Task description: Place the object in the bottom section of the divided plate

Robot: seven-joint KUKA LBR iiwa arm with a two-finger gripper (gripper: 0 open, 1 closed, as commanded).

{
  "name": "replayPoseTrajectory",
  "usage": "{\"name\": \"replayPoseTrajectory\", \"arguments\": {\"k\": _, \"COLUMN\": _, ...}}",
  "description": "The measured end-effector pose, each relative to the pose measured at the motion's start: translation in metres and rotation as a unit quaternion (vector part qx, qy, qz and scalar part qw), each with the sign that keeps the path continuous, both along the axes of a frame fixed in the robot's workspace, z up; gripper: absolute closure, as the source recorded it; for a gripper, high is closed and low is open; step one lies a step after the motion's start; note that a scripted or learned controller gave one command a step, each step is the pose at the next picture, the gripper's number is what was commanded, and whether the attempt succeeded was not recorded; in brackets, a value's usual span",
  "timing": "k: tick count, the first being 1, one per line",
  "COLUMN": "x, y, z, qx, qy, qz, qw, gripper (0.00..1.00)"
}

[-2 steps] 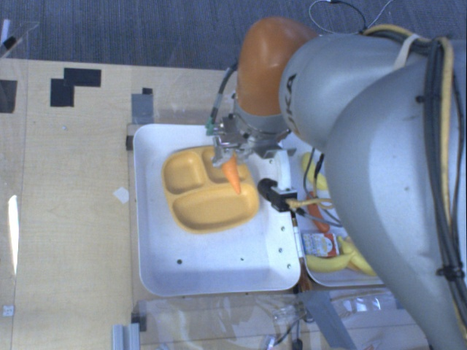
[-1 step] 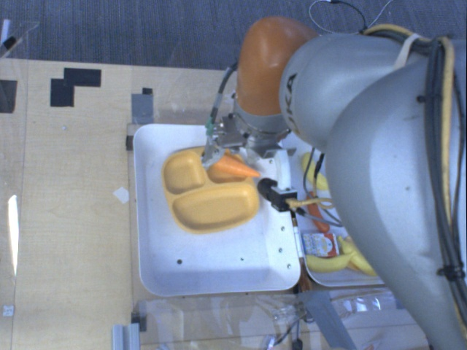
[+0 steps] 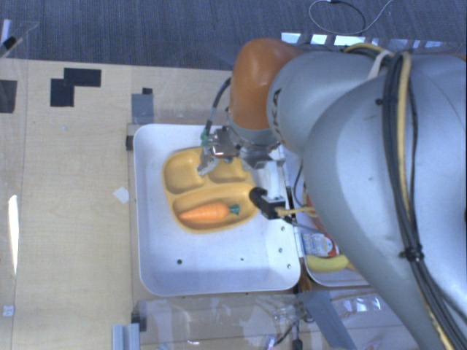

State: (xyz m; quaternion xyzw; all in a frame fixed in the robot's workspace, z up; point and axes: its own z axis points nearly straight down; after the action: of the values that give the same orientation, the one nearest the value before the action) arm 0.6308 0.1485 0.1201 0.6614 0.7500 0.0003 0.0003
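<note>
Gripper: the gripper (image 3: 212,152) hangs low over the upper edge of the divided plate (image 3: 181,170), right above its two small top sections. From this angle I cannot tell how wide it stands. Nothing shows in its hold.

Arm: the grey arm (image 3: 365,166) sweeps in from the right, orange band up top, and covers most of the right bin (image 3: 315,274).

Carrot: there it is! The carrot (image 3: 208,212) lies flat in the long section at the plate's lower edge, green stalk end pointing right, orange body along the trough. It sits clear of the gripper, with the plate's inner ridge between them.

Plate: yellow and three-part, it rests in the left bin (image 3: 219,265) toward the bin's upper half, and the white floor below it is bare.

Right bin: a yellow item (image 3: 330,262), possibly a banana, peeks out under the arm beside some packaging. No part in this play.

Tabletop: the pale wood tabletop (image 3: 66,195) to the left is quiet.

Progress: by the look of it, the placement is done, since the carrot is wholly inside the bottom section and nothing hangs over the rim.

Left to do: as I read it, only the exit. The gripper needs to lift straight up and away without clipping the plate's rim.
</note>
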Motion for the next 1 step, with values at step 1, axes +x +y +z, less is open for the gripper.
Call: {"name": "replayPoseTrajectory", "arguments": {"k": 1, "x": -0.0001, "y": 0.0036, "z": 0.009, "qx": 0.0021, "qy": 0.0, "qz": 0.003, "qw": 1.0, "gripper": 1.0}}
